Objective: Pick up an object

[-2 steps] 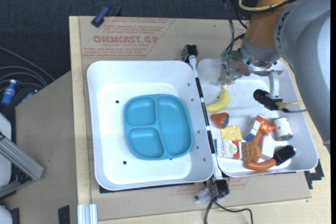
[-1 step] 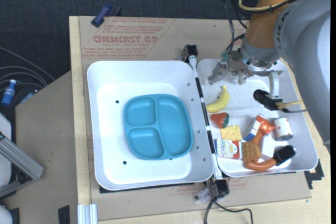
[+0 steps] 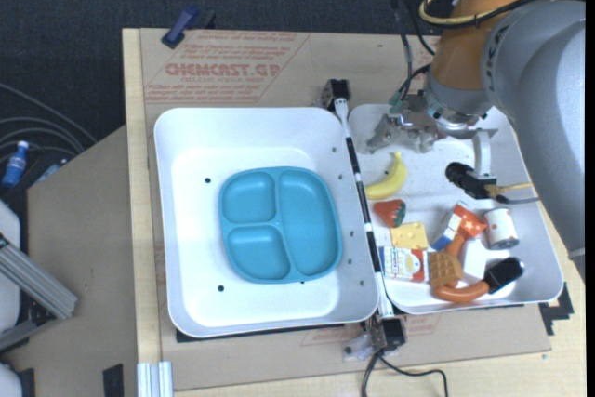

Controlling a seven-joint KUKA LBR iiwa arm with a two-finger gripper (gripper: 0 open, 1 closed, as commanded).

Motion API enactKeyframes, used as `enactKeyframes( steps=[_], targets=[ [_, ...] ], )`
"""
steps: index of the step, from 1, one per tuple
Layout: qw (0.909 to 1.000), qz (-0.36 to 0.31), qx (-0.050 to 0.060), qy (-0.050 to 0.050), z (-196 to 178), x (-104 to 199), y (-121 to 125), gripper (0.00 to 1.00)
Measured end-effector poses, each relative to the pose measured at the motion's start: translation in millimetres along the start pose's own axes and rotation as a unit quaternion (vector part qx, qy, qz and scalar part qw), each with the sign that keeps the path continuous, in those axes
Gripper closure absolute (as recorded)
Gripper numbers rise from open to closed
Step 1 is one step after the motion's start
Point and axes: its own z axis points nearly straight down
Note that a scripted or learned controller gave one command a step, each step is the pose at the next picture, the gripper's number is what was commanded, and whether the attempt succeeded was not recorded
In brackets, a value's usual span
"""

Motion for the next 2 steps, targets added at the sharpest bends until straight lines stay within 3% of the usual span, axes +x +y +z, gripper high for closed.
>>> enactKeyframes(
  steps=[1, 2],
  targets=[
    [1.0000, 0.000, -0.001, 0.000, -10.7, 0.2, 0.7, 1.00],
    [1.0000, 0.000, -0.001, 0.000, -10.5, 0.2, 0.6, 0.00]
  ],
)
